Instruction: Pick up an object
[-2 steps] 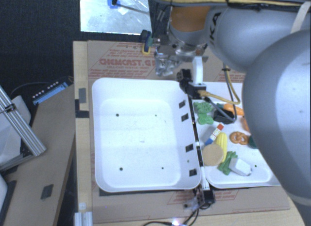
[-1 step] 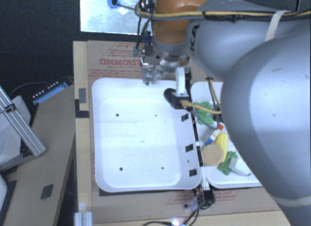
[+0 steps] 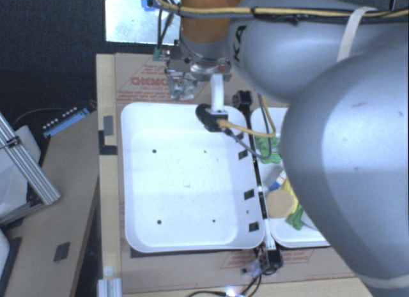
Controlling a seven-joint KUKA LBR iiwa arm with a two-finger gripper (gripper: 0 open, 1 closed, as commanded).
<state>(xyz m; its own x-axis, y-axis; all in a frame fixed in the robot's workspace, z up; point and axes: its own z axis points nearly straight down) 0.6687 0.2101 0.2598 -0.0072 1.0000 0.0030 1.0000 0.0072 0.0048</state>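
Two white bins [image 3: 185,238] on worktop; gripper [image 3: 183,88] hung above left bin's far edge, jaw state unclear.

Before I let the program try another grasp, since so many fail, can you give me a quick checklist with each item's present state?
1. Hand over a bin: not ok, it hangs above the far rim of the left bin, over the cardboard.
2. Object between its fingers: cannot tell.
3. Objects available: ok, a green item and a yellow item lie in the right bin.
4. Right bin visible: not ok, the arm covers most of it.
5. Cables off the bins: not ok, they cross the divide.
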